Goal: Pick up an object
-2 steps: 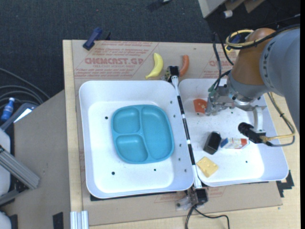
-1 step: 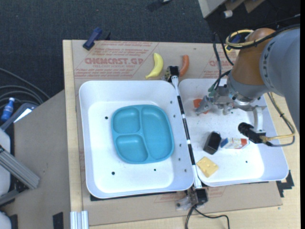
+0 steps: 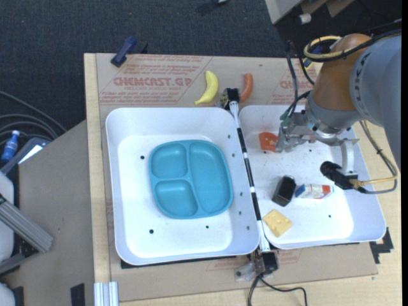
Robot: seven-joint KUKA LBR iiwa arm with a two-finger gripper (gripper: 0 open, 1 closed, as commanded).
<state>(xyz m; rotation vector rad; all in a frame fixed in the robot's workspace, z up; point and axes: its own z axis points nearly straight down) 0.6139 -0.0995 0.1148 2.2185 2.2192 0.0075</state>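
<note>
The right bin point(image 3: 357, 225) holds a small orange-red object point(image 3: 267, 141) near its back left corner. Further forward lie a black block point(image 3: 284, 190), a white tube with red and blue print point(image 3: 314, 190) and a yellow wedge point(image 3: 276, 222). My gripper point(image 3: 288, 137) is low over the bin's back part, just right of the orange-red object and very close to it. Whether it touches the object is unclear. The grey arm with its orange band point(image 3: 338, 81) comes in from the upper right.
A blue divided plate point(image 3: 190, 178) lies in the left bin point(image 3: 127, 139). Behind the bins, on the board, are a yellow banana point(image 3: 208, 88) and an orange sausage-shaped toy point(image 3: 246, 87). A black cable fitting point(image 3: 336, 174) hangs from the arm over the right bin.
</note>
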